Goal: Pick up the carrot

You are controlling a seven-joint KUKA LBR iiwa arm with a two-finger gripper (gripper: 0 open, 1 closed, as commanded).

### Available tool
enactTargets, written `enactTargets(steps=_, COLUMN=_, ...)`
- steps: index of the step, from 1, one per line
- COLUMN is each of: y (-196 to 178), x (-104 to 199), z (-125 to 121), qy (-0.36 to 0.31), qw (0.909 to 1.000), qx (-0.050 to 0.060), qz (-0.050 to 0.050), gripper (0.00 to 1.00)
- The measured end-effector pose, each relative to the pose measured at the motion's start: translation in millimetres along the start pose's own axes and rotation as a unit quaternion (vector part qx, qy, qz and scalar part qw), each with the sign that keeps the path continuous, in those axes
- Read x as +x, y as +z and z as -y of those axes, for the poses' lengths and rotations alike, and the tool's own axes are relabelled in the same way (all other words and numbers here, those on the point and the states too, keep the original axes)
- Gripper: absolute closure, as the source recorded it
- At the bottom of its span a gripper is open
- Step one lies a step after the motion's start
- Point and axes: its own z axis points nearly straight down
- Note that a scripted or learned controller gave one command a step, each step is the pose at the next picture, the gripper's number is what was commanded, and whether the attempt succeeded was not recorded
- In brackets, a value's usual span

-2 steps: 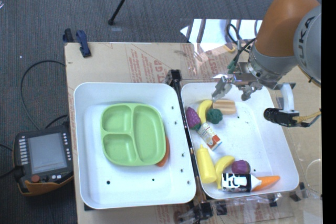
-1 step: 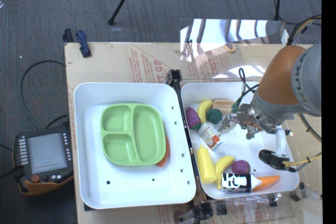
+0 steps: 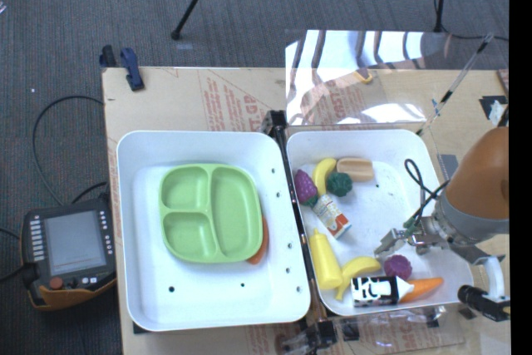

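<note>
The orange carrot [image 3: 426, 288] lies near the front right corner of the right bin [image 3: 391, 147], its blunt end against a black-and-white carton [image 3: 376, 290]. My gripper [image 3: 400, 241] hangs over the right half of that bin, a little above and to the left of the carrot and apart from it. A purple grape bunch [image 3: 397, 266] sits between the gripper and the carrot. The grey wrist and orange band [image 3: 489, 170] come in from the right.
The right bin also holds a banana [image 3: 322, 175], an eggplant [image 3: 305, 187], broccoli [image 3: 339, 184], a bread roll [image 3: 356, 169], a small can [image 3: 332, 215], a yellow bottle [image 3: 326, 259] and a second banana [image 3: 361, 268]. A green divided plate [image 3: 210, 212] lies in the left bin [image 3: 133, 179].
</note>
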Motion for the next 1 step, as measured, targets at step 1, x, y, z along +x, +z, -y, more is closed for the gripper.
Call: enactTargets(steps=1, y=-2.2, x=-6.5, z=-81.2, qy=0.08, qw=0.9968, qx=-0.002, qz=0.0, gripper=0.0)
